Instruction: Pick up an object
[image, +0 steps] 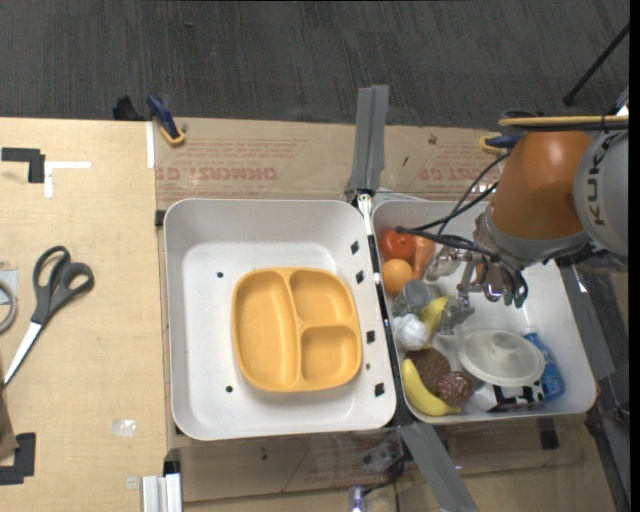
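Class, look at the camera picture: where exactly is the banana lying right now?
The banana lies in the right bin, at its near left corner, hugging the divider beside the left bin, with a dark brown object touching its right side.

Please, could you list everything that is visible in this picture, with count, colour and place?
bins: 2, white, side by side on the bench
divided plate: 1, yellow, middle of left bin
tomato: 1, red, right bin, far left corner
orange: 1, orange, right bin, beside the tomato
banana: 1, yellow, right bin, near left corner
round lid: 1, white, right bin, near side
scissors: 1, black handles, on bench left of the bins
clamp: 1, blue and yellow, far edge of bench
arm: 1, grey with orange band, over right bin
gripper: 1, dark, low in right bin
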